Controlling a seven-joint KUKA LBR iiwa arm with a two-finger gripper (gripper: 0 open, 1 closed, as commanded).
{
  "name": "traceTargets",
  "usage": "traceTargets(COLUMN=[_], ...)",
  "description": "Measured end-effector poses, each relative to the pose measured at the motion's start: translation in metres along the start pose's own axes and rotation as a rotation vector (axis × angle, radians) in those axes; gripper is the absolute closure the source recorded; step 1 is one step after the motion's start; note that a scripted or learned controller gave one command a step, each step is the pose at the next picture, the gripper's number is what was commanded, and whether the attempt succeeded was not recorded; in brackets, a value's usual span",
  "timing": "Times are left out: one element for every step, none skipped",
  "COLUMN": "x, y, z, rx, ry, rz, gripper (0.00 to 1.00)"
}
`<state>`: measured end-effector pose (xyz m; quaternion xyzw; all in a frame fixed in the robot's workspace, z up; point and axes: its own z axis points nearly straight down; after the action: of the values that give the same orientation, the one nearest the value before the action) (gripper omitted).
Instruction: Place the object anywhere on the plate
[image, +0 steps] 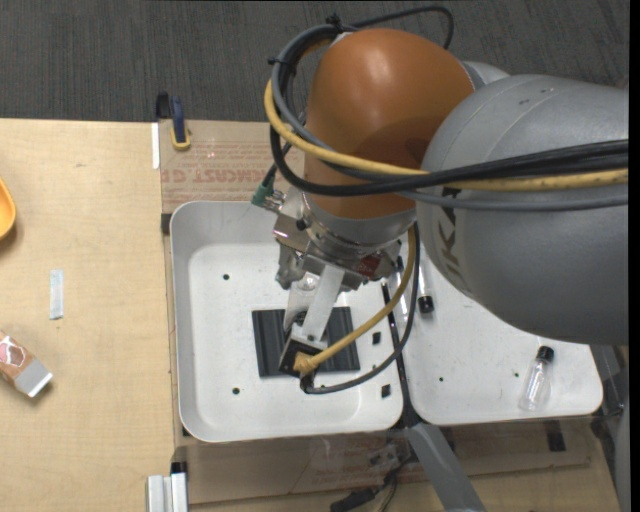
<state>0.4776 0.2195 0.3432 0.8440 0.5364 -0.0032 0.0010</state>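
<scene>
The end effector (318, 262) hangs low over the left bin (200, 300). It is above a flat, dark plate (270, 345) with ridges. The plate lies near the middle of that bin, a bit toward the front edge. The big arm hides the end effector, so I cannot tell if it is open or closed, or if it holds anything.

I think the thing to move is the small clear bottle (537, 378). It lies near the front right corner of the right bin (470, 400), well apart from the plate.

The bottle looks round and smooth, so it could roll away or slip out of a grab. The end effector is very close to the plate, so it could bump it and push it aside.

Count: two bins, one plate, one bottle. On the worktop's left side are one orange thing (5, 212), one pale strip (56, 295) and one small block (22, 368).
</scene>
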Motion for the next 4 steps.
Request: traceTargets(x=[-0.005,0.004,0.004,0.004], y=[0.057,-0.001,-0.001,-0.001], z=[-0.047,0.016,0.016,0.008], rx=[0.000,0.001,0.001,0.003], ry=[0.001,0.000,0.000,-0.005], rz=[-0.084,-0.116,-0.116,-0.116], gripper=[1.00,1.00,0.00,1.00])
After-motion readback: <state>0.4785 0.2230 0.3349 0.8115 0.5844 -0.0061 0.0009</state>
